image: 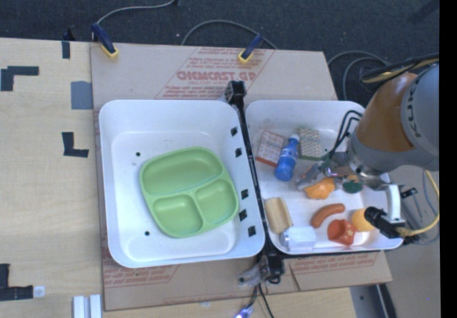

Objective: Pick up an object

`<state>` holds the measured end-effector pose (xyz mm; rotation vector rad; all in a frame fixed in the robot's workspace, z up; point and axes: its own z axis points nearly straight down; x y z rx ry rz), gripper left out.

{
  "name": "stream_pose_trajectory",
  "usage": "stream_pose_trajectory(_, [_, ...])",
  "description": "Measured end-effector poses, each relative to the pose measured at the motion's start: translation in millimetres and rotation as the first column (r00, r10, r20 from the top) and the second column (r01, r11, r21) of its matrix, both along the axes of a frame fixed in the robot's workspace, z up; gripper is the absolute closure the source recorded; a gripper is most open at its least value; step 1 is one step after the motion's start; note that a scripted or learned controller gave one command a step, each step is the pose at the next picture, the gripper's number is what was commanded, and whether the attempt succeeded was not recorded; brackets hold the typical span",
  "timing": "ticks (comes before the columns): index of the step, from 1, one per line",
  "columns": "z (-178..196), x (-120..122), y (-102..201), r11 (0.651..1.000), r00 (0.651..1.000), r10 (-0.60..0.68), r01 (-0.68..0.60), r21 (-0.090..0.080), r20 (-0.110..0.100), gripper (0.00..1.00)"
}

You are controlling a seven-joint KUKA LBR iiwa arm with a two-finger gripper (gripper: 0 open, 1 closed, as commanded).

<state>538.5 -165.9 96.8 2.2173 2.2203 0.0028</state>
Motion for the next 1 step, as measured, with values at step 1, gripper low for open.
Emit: stream_pose_trajectory(1, [92.1,59.2,58.9,1.000,1.000,0.001,-0.001,0.001,-0.002,1.00])
